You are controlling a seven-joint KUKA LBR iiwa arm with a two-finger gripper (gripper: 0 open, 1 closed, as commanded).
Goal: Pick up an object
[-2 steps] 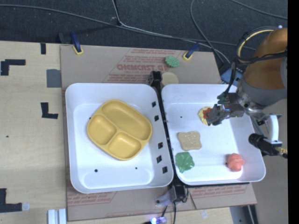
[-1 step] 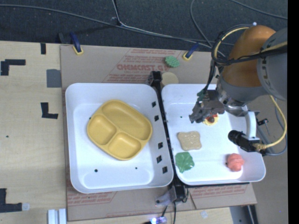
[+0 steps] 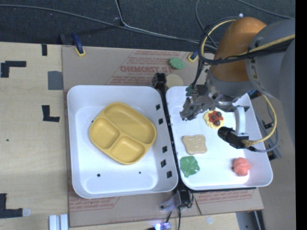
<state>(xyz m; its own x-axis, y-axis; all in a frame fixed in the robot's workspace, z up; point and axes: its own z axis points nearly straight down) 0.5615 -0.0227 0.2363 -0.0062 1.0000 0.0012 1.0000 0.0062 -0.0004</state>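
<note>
Over the right bin (image 3: 261, 174) the gripper (image 3: 187, 115) hangs near its left wall — how far it is parted cannot be told, nothing seen held. Toast piece (image 3: 194, 144) lies below, pizza piece (image 3: 213, 119) just beside; risk — descent lands between them.

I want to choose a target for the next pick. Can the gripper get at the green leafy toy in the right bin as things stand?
Probably yes. The green leafy toy lies in the open in the right bin, apart from the toast piece above it. The gripper hangs over the same bin, and nothing stands between them.
</note>
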